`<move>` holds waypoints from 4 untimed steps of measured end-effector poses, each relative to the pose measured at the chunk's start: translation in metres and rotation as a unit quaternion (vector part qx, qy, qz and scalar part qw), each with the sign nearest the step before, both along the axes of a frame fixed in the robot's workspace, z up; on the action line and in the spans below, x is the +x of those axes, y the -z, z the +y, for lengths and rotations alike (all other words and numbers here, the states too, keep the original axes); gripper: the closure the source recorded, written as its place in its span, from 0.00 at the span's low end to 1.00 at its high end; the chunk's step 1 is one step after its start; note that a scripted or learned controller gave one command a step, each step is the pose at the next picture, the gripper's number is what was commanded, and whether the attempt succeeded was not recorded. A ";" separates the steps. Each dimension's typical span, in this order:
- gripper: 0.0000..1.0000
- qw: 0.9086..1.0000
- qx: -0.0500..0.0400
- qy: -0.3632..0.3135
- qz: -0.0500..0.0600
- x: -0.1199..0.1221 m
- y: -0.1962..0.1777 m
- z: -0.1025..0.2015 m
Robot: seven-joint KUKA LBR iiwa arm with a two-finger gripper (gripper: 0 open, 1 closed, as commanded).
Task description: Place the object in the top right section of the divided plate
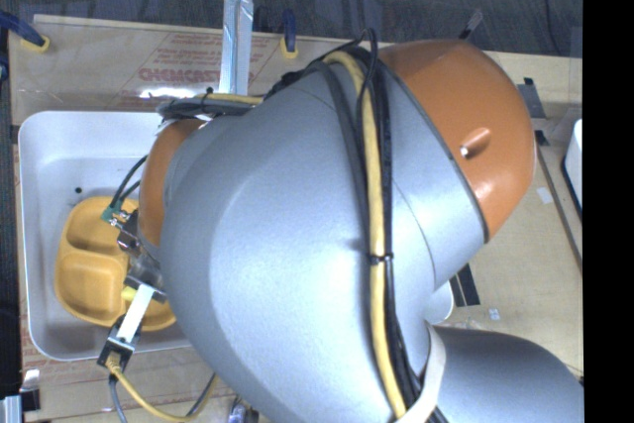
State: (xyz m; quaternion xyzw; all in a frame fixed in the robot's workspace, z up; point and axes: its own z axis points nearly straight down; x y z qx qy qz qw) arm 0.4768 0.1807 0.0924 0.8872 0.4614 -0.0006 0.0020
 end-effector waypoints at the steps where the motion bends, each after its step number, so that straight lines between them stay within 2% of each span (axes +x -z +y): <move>1: 1.00 0.995 0.002 0.098 0.003 0.073 -0.211 0.005; 2: 1.00 0.987 0.001 0.161 0.003 -0.002 -0.157 0.038; 3: 1.00 0.931 0.002 0.366 0.000 -0.001 -0.150 0.037; 4: 1.00 0.930 0.004 0.368 -0.002 0.002 -0.017 0.036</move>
